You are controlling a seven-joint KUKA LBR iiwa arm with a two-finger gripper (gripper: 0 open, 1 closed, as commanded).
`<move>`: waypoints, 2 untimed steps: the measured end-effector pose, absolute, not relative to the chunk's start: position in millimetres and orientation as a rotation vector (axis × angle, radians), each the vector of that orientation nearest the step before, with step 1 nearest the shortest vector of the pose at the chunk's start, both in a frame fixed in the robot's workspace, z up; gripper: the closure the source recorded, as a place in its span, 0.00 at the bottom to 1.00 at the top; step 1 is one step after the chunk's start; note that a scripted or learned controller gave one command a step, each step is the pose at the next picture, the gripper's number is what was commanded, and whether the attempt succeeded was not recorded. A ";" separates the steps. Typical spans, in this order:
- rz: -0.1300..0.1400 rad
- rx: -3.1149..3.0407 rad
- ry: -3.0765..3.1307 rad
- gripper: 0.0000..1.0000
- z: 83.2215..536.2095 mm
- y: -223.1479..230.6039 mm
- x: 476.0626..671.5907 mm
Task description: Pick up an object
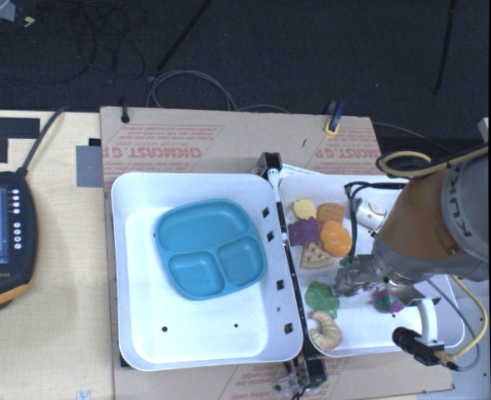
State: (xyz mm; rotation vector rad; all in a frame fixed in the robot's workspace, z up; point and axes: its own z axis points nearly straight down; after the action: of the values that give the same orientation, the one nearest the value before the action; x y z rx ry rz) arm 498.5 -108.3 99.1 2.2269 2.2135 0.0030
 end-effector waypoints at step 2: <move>-0.001 2.228 2.216 0.00 88.1 -105.4 496.0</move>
State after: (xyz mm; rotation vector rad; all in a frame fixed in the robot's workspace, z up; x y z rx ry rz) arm 496.0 -105.4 88.1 2.2284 2.2158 -0.0007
